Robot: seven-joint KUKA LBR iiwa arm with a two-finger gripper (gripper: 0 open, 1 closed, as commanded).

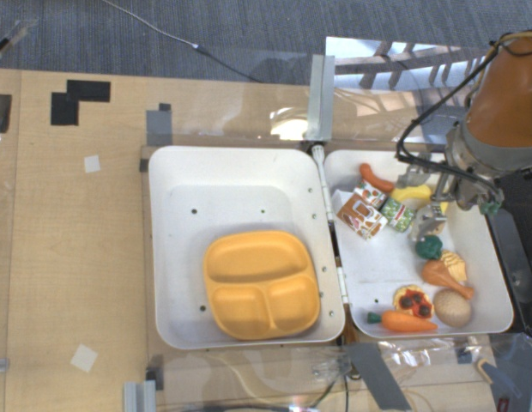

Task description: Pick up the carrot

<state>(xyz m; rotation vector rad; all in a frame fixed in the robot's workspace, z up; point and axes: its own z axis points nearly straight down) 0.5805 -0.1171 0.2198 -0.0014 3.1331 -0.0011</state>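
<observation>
The carrot [409, 322] is orange with a small green top at its left end. It lies flat along the front wall of the right bin [362, 269], just below a small round red-and-yellow toy [412, 299] and beside a beige ball [452, 308]. My gripper [432, 221] hangs over the middle of the same bin, above a dark green toy [429, 247]. That puts it well behind the carrot, towards the bin's far side. Nothing can be seen held in it.
The right bin also holds a red sausage [376, 178], a brown-and-white carton [362, 213], a green-and-white box [400, 216], a yellow piece [411, 194] and an orange drumstick [446, 275]. A yellow divided plate [262, 281] lies in the left bin [223, 178].
</observation>
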